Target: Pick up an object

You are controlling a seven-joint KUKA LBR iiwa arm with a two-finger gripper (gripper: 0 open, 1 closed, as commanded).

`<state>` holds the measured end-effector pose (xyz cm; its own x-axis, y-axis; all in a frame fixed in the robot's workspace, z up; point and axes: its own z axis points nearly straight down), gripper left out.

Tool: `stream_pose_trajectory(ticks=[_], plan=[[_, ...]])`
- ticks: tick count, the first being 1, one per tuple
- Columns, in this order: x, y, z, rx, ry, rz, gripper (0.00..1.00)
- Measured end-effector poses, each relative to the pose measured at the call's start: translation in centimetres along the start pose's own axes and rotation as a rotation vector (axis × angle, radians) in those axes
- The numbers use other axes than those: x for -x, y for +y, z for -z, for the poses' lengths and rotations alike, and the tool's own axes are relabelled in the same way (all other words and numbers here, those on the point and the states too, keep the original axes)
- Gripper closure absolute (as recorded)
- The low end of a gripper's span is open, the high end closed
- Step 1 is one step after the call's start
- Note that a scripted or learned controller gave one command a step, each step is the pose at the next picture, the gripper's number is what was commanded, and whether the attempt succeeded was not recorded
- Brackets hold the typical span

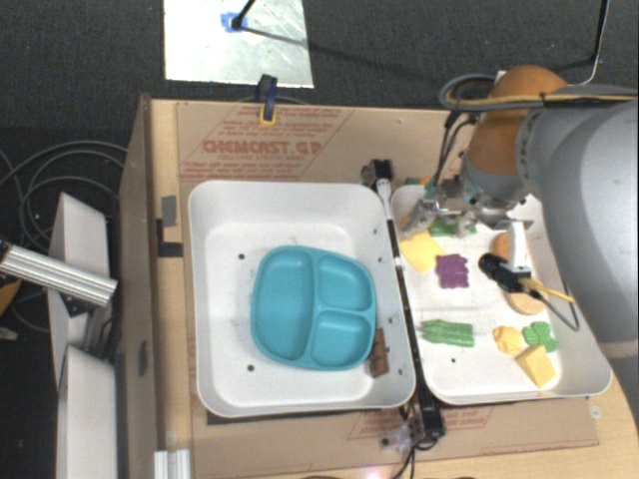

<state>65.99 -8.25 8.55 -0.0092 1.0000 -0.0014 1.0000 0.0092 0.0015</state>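
Camera view: gripper [446,215] sits low at the far end of the right bin [589,372]; can't tell how it's set or whether it has anything. Closest candidate is the yellow piece [419,250], just below and left of it, with the purple piece [453,269] a little further toward the camera. Green piece [446,332] is well beyond those. Likely light, rigid plastic toys, maybe slick. I'd pinch the yellow one across its narrow width, centred.

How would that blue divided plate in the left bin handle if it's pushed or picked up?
The blue divided plate looks like rigid moulded plastic, so probably stiff and light. It lies flat and low, so it should slide, not tip. Its shallow rim probably gives the pincer little to grip.
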Motion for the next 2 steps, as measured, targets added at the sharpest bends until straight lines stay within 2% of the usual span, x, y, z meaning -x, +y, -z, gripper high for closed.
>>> stream_pose_trajectory(ticks=[1, 2], plan=[[2.7, -5.2, -0.1, -0.004, 0.001, -0.011, 0.00], [3.1, -18.0, -0.2, -0.012, 0.004, -0.014, 0.00]])
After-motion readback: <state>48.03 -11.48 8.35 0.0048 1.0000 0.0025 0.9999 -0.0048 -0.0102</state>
